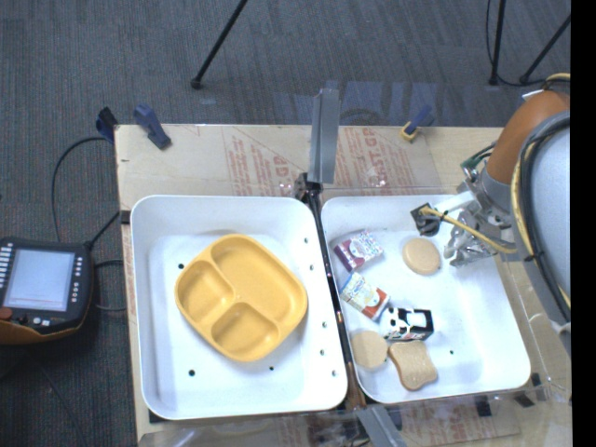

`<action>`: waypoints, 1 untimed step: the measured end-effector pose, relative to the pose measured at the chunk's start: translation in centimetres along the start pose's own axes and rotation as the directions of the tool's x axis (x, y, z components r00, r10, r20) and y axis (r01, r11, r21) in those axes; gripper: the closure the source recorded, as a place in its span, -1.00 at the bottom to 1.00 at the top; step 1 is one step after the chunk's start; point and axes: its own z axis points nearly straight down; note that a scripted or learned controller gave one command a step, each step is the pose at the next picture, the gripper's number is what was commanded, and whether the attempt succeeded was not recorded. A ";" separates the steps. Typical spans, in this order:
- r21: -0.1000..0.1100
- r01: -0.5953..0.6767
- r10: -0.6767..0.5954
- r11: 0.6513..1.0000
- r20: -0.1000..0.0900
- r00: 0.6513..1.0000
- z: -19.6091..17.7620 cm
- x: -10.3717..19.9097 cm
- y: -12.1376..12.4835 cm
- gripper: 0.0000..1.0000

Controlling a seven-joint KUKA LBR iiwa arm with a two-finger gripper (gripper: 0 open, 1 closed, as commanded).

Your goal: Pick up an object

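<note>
The pincer (466,242) hangs low over the far right part of the right bin (494,343), at the end of the grey arm (549,203) that reaches in from the table's right edge, its orange band (526,133) showing above the wrist and a yellow cable looping by the metal fingers; whether those fingers stand apart or together cannot be told from this angle, and nothing is seen between them. Just beside the pincer, toward the bin's middle, lies a round tan disc (422,256), close to the fingertips but apart from them. Farther off toward the divider between the bins lies a small purple packet (358,248), and nearer the table's front edge a red and white packet (364,295). Beside that sits a black and white toy (408,322), and near the bin's front left corner a tan round piece (370,350) lies touching a slice of toast (413,365). The left bin (158,250) holds a yellow divided plate (241,295) with three compartments, lying flat at a slant in the bin's middle. Blue clamps (151,125) grip the table's far edge.
</note>
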 end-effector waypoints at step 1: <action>0.001 0.006 -0.006 1.000 0.002 1.000 -0.9 0.0 -0.1 1.00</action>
